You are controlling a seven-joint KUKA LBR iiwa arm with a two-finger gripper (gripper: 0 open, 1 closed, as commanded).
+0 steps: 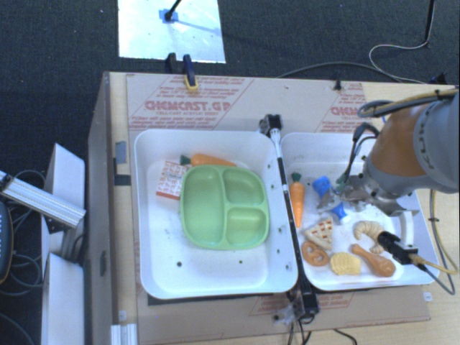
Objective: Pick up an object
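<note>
My gripper [343, 197] reaches down into the right bin [316, 148] from the right, low over its middle. A blue piece [321, 186] lies just to its left, and a second blue bit [338, 210] shows right under it. Whether either one is held is hidden by the gripper body. Around them lie a small carrot [297, 202] by the bin's left wall, a waffle wedge [320, 232], a pretzel [314, 253], a yellow ridged chip [346, 264], a drumstick [374, 260] and a pale croissant [368, 229].
The left bin [165, 264] bears a green divided plate [224, 207], with a carrot [210, 161] behind it and a red and white card [171, 180] at its left. A black divider rail [282, 185] runs between the bins.
</note>
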